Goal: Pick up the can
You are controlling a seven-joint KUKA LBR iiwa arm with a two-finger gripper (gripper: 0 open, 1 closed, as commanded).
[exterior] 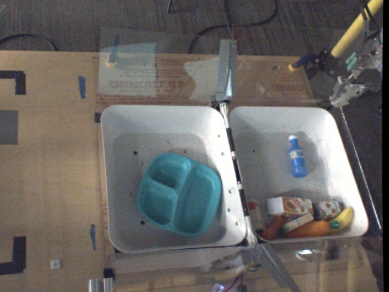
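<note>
Across the worktop [48, 181]: two white bins sit side by side with their rims touching, presumably so that one reach covers both.

Left bin [115, 163]: holds a teal divided plate [179, 193], lying flat at a skew toward the near right corner. It's well apart from the target and plays no part in this pick.

Right bin [267, 145]: this is where the work is, and its middle floor is mostly bare.

Pincer [347, 93]: parked off the far right corner of the right bin, outside the rim and over the worktop edge. It's too blurred and small to tell how wide it stands. Nothing is visibly in it. My read is that the approach hasn't begun.

Blue bottle [297, 157]: lies alone, far from the clutter.

The clutter is packed along the near wall, probably slid there and jammed together. It includes a printed box [292, 205], a carrot [316, 229] in front of it and a banana [346, 216] in the near right corner.

Can [328, 208]: I take it to be the small patterned cylinder, wedged between box and banana, with the carrot's end just beside it. I can't tell whether it's upright or tipped.

Risks as I judge them: tight neighbours on both sides and the bin wall close behind. A descent from above with a narrow approach looks safest, since a wide one would likely hit the banana or the box.
</note>
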